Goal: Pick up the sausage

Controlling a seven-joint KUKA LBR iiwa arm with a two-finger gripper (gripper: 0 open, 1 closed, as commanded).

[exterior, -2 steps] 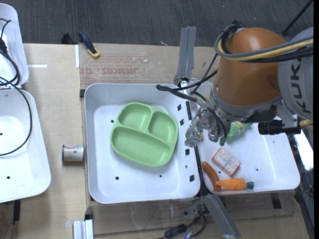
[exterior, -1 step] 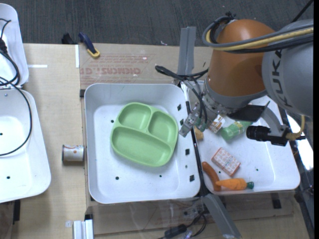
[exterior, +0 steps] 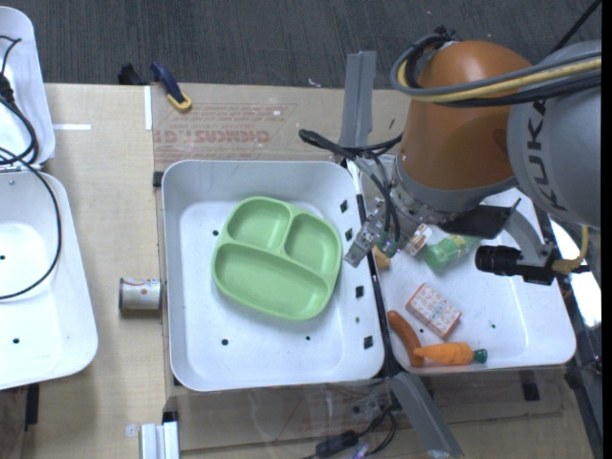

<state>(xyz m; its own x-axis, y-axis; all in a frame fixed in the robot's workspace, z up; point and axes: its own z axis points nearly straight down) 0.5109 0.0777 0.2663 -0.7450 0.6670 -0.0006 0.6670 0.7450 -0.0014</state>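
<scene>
Two white bins (exterior: 182, 285) on a bench; the sausage (exterior: 403, 331) is crowded by the carrot (exterior: 448, 355) (touching), so a mispick is risked. Gripper (exterior: 382, 242) state cannot be told.

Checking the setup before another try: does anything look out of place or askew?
One oddity: a small can lies on its side on the bench, outside the bins. The green plate sits flat, and the sausage and carrot lie in the right bin.
</scene>
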